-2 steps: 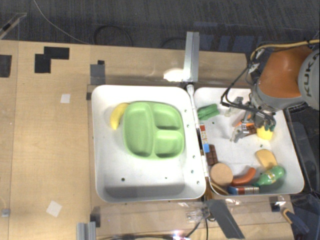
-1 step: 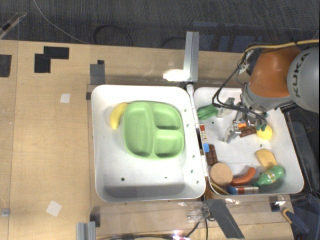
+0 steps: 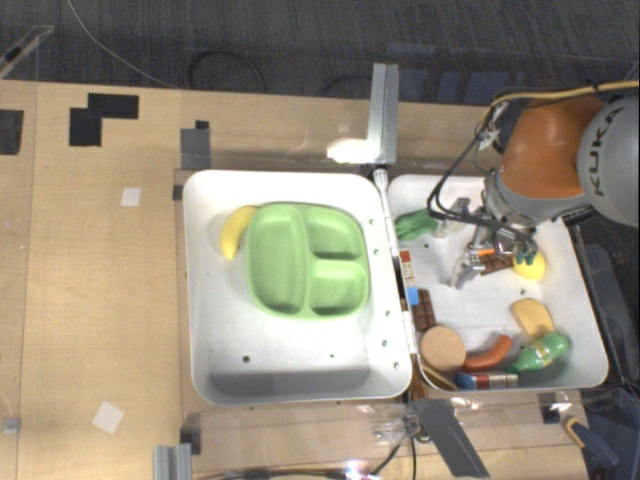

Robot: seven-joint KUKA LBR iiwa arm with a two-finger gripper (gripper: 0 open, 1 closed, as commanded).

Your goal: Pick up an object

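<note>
The arm's end effector (image 3: 488, 259) hangs low in the right bin (image 3: 590, 298), near its far edge; whether it is wide or narrow cannot be told. A small yellow toy (image 3: 530, 265) lies just beside it, toward the bin's right wall.

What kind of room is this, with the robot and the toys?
Probably a robot test lab: a robot arm reaches over two white bins of toy food, like a banana, on a wooden bench.
</note>
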